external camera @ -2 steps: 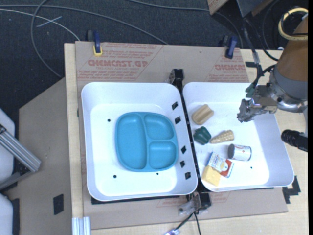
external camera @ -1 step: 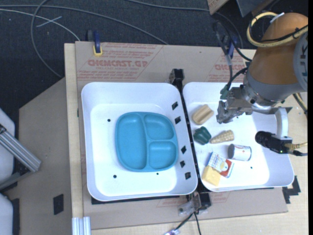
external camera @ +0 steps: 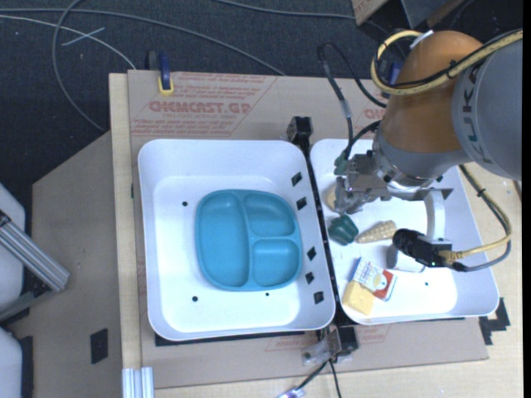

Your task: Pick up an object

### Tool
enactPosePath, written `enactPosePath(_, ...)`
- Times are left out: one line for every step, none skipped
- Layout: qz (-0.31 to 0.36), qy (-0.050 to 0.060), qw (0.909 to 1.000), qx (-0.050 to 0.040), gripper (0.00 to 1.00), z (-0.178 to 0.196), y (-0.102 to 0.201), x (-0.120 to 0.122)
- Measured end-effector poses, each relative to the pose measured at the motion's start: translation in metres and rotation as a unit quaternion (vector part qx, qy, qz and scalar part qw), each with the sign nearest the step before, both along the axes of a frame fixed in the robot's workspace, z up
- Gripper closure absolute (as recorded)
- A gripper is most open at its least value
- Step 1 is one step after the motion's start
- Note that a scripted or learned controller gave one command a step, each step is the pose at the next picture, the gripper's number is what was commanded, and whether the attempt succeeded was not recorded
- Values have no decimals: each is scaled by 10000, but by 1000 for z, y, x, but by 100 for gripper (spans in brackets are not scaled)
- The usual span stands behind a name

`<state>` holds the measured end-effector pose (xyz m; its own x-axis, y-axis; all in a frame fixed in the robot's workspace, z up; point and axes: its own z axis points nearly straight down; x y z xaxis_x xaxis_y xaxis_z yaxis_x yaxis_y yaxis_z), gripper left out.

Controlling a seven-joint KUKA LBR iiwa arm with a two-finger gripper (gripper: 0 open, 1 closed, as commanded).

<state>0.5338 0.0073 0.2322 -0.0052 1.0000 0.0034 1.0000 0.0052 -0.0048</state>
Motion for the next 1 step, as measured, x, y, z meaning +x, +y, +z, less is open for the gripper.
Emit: enactPosePath(1,-5,10000,-2,100,-14,56,7)
